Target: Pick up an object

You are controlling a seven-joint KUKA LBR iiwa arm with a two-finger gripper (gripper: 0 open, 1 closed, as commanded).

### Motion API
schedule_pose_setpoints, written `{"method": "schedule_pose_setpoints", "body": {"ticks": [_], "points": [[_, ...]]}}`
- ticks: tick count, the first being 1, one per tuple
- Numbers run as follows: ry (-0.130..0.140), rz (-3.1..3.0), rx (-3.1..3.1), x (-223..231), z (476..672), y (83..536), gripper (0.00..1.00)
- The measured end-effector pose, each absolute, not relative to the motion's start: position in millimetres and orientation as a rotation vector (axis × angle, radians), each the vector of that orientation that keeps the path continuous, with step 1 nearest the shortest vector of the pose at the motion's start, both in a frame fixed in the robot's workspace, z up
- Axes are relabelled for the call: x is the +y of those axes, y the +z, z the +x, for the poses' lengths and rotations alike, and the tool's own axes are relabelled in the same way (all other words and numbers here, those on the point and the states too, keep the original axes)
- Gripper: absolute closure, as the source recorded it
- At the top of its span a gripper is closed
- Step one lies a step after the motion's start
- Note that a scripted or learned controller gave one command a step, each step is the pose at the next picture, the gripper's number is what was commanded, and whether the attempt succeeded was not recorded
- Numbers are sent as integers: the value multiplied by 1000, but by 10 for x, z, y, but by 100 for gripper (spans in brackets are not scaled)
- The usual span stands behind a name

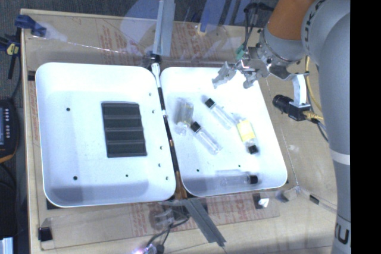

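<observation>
Two-finger gripper (236,76): fingers apart, empty, above right white bin (271,128) far edge, poised to descend | clear black-capped vials (217,112) loose mid-bin | black ribbed slab (124,129) central, left white bin (53,128).

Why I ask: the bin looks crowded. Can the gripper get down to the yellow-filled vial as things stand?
Probably yes. The gripper hangs open above the right bin, and the yellow-filled vial lies uncovered, apart from the neighbouring clear vials.

no text or labels can be read
</observation>
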State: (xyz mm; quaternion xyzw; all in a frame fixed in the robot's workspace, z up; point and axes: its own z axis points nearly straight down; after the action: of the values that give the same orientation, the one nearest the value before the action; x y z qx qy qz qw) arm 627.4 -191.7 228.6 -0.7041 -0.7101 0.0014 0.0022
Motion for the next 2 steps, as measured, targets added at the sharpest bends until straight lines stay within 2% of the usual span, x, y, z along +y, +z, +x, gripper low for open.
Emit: {"method": "schedule_pose_setpoints", "body": {"ticks": [1, 2], "points": [[6, -2097, -2334, -1466, 6344, 905, 0], [14, -2133, -2308, -1137, 6320, 916, 0]]}}
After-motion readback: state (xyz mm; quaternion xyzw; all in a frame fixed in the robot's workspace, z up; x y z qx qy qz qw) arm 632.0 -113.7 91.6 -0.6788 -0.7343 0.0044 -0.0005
